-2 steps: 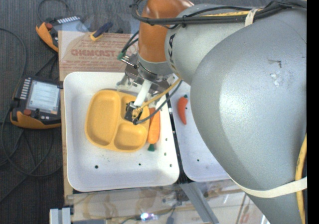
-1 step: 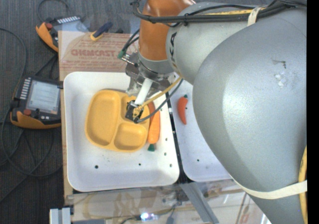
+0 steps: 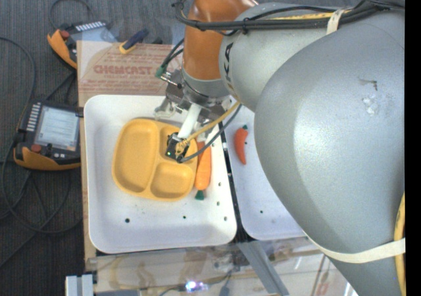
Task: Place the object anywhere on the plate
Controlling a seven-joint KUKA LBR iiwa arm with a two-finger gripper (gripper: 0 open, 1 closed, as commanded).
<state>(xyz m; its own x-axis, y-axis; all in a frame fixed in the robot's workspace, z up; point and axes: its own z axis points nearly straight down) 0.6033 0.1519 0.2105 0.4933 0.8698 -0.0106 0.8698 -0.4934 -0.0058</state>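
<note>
**Gripper low over the plate's edge, carrot beside the rim**

You are looking down on the left bin (image 3: 99,222), where the yellow plate (image 3: 138,156), a three-part dish, lies left of centre. The gripper (image 3: 176,148) hangs at the plate's right edge, over the small upper-right compartment, with the arm (image 3: 316,123) reaching in from the right and covering most of the right bin (image 3: 263,222). Whether the gripper is clenched or released you cannot tell: its tip is a dark tangle against the yellow, too small to read.

The carrot (image 3: 202,168) lies lengthwise along the plate's right rim, green end toward you, touching or just beside the rim. From this angle you cannot say whether its upper end rests on the rim or is caught at the gripper's tip. It does not look to be inside a compartment, so by these pictures the task reads as not yet done.

A second, smaller carrot-like piece (image 3: 241,145) sits in the right bin, just across the divide, well out of the gripper's reach as it stands.

The low, close pose suggests work right at the rim, either picking or setting down. The risk you should weigh: a long thing lying along a raised rim may roll off outward rather than in.
</note>
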